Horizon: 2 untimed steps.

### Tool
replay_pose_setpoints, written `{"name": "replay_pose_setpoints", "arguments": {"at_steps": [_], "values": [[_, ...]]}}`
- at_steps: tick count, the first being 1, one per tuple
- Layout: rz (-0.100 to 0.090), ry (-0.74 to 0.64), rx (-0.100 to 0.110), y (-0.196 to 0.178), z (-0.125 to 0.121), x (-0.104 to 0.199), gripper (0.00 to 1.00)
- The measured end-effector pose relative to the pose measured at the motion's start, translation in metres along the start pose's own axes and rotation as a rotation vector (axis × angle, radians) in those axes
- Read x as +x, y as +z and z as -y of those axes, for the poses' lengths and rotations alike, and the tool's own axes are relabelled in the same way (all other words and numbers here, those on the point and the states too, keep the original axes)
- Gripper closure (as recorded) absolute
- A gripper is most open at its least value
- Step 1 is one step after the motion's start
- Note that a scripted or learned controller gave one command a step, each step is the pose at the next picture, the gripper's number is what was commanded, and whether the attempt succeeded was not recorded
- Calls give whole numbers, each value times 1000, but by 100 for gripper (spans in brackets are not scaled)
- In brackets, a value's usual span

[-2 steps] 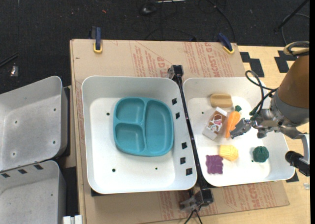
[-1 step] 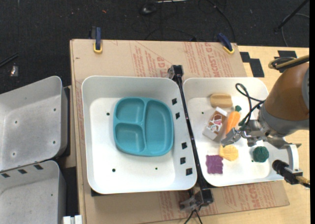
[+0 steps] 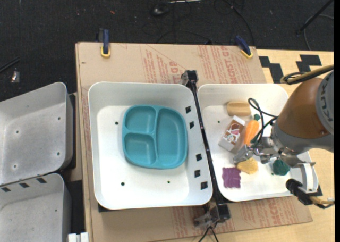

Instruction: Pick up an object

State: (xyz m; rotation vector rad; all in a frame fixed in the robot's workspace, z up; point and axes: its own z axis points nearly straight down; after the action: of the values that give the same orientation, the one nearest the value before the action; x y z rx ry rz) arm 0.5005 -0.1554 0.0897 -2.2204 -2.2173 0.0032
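The pick looks to be in its approach-and-close stage, with nothing lifted yet as far as the view shows. The arm [image 3: 308, 116] reaches in over the right bin [image 3: 212, 100], and its pincer [image 3: 249, 156] sits low among the things gathered in the middle of that bin — whether it is spread or pressed together I cannot tell, since the metal parts blur into the clutter.

Every candidate lies on the bin floor: an orange carrot [image 3: 251, 131] just beside the pincer, a small red-and-white carton [image 3: 232, 133] toward the bin's left wall, a tan block [image 3: 238, 108] nearer the far edge, a yellow piece [image 3: 248, 167] right under the pincer, a purple piece [image 3: 231, 177] by the near-left corner, and a green thing [image 3: 280, 168] toward the near-right.

The left bin [image 3: 101, 129] carries a teal divided plate [image 3: 155, 136] in its middle.

Left to do, by my reading: secure one thing — the yellow piece or the carrot seem closest — and raise it clear.
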Motion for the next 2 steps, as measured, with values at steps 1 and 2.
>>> {"name": "replay_pose_setpoints", "arguments": {"at_steps": [1,2], "values": [[1,1,-4,-12,-1,0,100],[3,-4,-9,-73,-1,7,100]]}}
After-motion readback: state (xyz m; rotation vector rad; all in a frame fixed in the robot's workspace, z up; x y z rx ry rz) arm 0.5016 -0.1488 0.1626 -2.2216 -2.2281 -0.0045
